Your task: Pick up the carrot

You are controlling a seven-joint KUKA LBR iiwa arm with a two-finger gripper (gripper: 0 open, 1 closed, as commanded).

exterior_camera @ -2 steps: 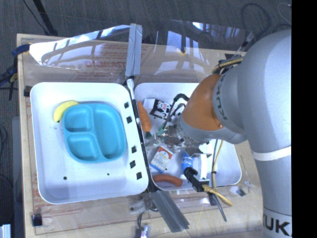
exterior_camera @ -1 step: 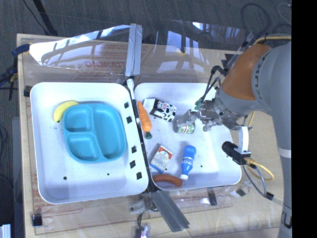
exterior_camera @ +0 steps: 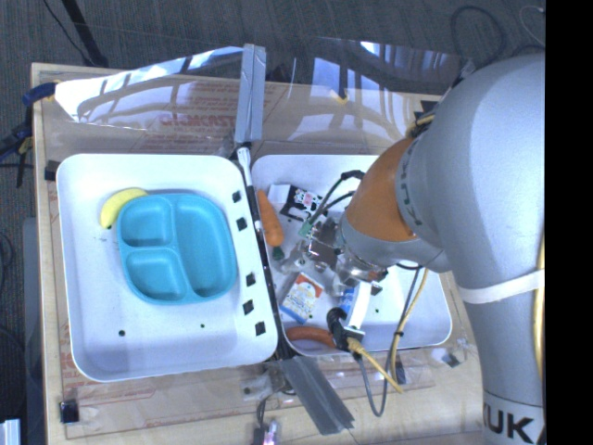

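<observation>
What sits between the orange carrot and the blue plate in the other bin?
In the camera view, only the bins' adjoining white walls separate the carrot from the blue plate.

Both bins are plain white: the left bin and the right bin. A sky-blue divided plate lies in the left one, with a yellow banana peeking from under its edge. In the right bin the carrot is orange, as is a second orange piece near the front. A small packet shows white with orange-red print. The arm is grey with an orange band.
</observation>
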